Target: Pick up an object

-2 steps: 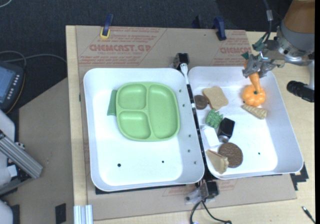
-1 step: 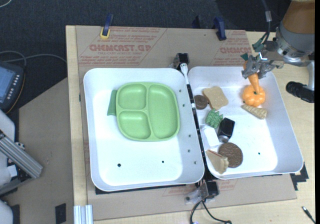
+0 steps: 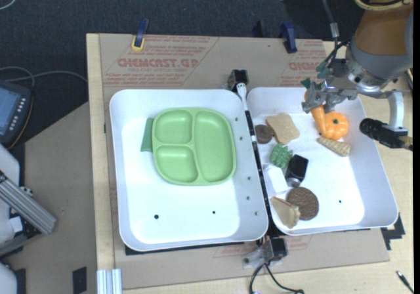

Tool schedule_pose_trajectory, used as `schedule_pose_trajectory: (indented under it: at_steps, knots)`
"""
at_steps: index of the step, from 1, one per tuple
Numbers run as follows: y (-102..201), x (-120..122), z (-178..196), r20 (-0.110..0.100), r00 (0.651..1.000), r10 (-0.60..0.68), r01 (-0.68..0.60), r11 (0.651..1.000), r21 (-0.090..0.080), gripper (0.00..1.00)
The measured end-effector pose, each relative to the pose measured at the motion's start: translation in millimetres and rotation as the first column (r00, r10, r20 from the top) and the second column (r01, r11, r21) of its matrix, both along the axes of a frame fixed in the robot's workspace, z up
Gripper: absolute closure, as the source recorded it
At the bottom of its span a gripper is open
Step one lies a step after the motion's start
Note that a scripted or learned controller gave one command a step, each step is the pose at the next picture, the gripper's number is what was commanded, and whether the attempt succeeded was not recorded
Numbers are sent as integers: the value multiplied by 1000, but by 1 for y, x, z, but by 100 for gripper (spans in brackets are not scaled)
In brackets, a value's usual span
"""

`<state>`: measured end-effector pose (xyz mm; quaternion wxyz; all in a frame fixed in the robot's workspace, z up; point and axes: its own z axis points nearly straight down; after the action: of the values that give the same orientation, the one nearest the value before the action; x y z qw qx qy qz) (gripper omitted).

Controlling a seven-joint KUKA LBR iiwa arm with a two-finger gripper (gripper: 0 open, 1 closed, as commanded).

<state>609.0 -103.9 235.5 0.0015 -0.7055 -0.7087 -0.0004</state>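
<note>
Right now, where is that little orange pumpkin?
In the camera view, the pumpkin sits in the right bin, near its far edge, just under the tool, with the slice of bread to its left.

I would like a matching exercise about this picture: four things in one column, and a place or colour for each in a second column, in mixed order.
Things:
1. green divided plate
2. orange pumpkin toy
3. black block
4. bread slice

Descriptions:
A. right bin, just below the gripper
B. left bin
C. tan, beside a small brown disc
D. right bin, next to a green toy

Pairs: 1-B, 2-A, 3-D, 4-C
</note>
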Motion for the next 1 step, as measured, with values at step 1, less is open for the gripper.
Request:
schedule_pose_trajectory:
  at_steps: [1]
  knots:
    - [49, -31, 7, -1, 1000, 1, -1, 1000, 1, 100]
